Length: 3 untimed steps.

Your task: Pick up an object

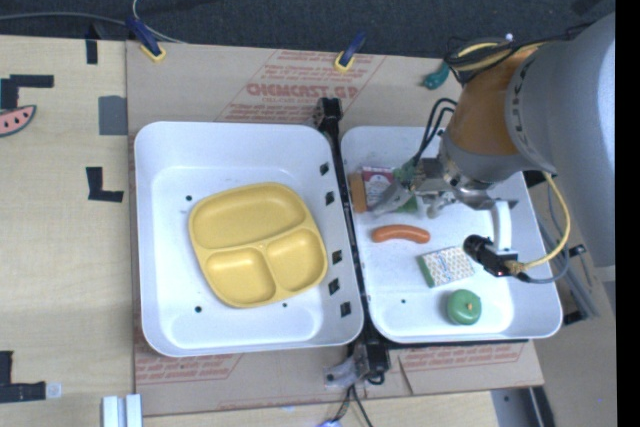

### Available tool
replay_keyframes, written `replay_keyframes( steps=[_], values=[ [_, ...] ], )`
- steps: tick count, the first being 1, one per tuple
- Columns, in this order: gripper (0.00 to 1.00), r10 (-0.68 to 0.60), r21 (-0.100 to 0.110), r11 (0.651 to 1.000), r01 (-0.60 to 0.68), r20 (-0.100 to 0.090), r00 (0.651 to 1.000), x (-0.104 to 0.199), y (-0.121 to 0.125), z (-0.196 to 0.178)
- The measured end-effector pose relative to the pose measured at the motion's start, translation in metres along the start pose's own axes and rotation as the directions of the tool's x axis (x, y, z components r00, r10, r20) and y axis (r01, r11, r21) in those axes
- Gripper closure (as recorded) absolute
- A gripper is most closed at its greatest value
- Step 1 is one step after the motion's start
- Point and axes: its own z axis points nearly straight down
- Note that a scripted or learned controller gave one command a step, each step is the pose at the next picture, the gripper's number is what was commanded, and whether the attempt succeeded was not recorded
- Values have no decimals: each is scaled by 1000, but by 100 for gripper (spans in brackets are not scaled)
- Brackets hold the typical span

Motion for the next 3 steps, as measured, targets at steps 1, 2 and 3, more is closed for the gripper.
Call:
replay_keyframes(
  steps=[1, 2, 3],
  values=[
    [100, -1, 1, 1000, 1, -1, 1000, 0, 0, -9],
    [0, -1, 1, 1000, 1, -1, 1000, 0, 0, -9],
    [0, 0, -4, 1000, 0, -2, 1000, -7, 32, 24]
  ],
)
